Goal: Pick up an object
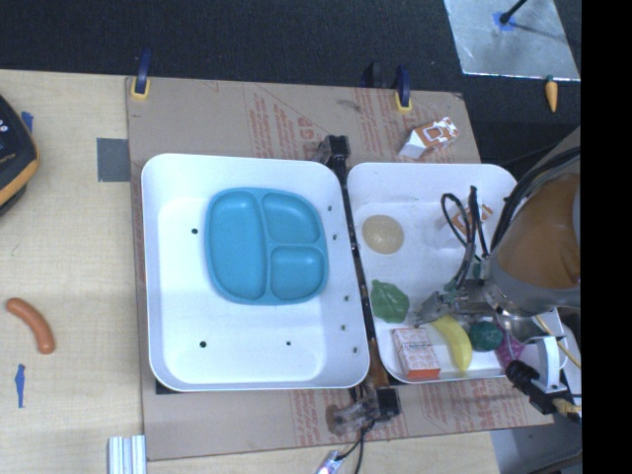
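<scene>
Hovering low in the right bin [494, 181], the gripper [456, 302] sits just above the banana [454, 342]; I cannot tell its state from here. The banana lies at five o'clock in that bin, touching the small box [416, 353] on one side and a teal lump [485, 337] on the other. It looks light, smooth and probably slippery plastic, best pinched across its narrow middle. This bin also has one green leafy piece [388, 300] and one tan disc [382, 233]. The left bin [158, 265] holds one blue divided plate [267, 245].
</scene>
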### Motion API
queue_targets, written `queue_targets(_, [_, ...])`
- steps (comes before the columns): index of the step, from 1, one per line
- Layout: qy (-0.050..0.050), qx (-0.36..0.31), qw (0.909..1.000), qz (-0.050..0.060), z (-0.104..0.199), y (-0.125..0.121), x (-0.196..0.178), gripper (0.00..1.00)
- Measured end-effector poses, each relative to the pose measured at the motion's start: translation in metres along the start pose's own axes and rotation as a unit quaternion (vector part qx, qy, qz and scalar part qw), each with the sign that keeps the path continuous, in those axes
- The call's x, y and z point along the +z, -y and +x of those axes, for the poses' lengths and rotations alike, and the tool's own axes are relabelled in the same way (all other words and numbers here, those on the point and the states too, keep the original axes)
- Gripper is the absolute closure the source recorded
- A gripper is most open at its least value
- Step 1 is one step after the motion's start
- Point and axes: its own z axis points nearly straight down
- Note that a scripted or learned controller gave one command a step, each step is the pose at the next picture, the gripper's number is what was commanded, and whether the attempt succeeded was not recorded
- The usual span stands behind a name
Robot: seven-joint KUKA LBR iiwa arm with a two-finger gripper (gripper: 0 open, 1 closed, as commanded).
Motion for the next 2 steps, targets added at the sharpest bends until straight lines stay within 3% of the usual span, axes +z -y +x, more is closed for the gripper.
queue_targets(1, [0.0, -0.002, 1.0, 0.0, -0.001, 0.0, -0.01, 1.0])
queue_targets(2, [-0.001, 0.0, 1.0, -0.002, 0.067, -0.086, -0.102, 1.0])
